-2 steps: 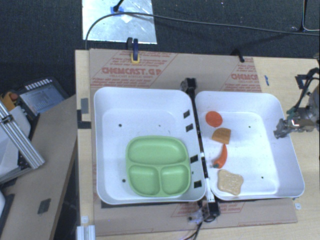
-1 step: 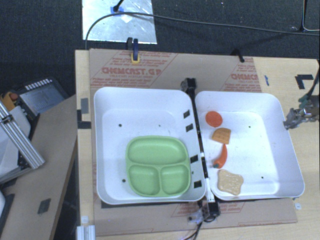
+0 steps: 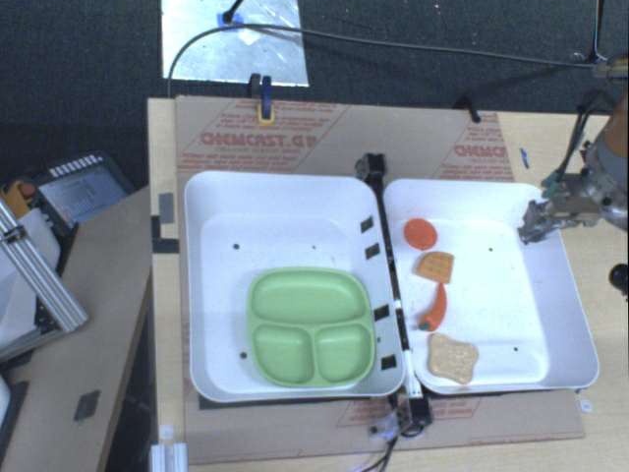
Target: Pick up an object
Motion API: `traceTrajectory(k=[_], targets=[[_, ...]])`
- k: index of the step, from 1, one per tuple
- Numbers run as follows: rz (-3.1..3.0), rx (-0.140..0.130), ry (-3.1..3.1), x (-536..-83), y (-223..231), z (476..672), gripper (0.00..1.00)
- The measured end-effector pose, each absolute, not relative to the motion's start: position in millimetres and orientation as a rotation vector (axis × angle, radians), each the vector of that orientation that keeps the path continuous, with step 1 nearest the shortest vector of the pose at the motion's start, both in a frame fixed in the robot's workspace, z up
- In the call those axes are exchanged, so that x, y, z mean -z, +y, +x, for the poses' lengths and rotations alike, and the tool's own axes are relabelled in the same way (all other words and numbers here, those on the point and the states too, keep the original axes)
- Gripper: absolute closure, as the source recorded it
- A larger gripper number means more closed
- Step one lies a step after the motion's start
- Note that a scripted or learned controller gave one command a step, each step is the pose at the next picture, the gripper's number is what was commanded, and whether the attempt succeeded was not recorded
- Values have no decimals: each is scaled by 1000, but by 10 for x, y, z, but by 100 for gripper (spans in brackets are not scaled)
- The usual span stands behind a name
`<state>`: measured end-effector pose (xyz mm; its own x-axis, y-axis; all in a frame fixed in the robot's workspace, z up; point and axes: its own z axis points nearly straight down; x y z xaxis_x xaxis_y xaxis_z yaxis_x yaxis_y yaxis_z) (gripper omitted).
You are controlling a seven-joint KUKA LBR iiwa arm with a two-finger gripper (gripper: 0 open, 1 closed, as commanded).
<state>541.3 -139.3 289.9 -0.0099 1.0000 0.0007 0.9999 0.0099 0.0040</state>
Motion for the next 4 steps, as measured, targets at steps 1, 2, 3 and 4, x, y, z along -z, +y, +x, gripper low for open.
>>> traceTrajectory(k=[1,2,3,4], targets=[[2211,-4,2231,-2871,-932,5518,100],[2210,-6,2231,-2851,-419,5665,100],[2211,-3,2233,-2621,145,5810,100],[2210,-5,2231,-2588,635,5991,100]])
